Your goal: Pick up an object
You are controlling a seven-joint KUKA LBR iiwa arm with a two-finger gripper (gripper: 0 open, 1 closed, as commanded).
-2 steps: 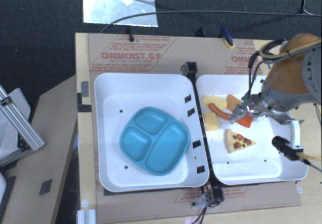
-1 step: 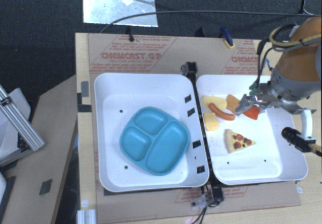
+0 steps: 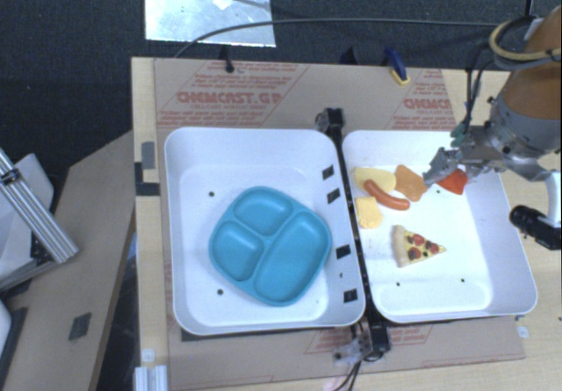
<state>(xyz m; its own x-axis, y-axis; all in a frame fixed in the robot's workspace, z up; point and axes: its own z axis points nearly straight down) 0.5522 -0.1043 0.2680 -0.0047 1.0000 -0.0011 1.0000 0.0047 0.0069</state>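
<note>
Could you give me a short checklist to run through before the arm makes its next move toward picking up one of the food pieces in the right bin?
1. Gripper is over the right bin: ok; it sits near the bin's upper part.
2. A target lies close by: ok; the red piece is right beside the gripper and the orange piece is to its left.
3. Something is already between the fingers: cannot tell; the gripper's end is too small and blurred.
4. The target is free of neighbours: not ok for the sausage, which lies against the yellow pieces; ok for the pizza slice, which lies apart.
5. The blue plate is out of the way: ok; it is in the left bin.
</note>
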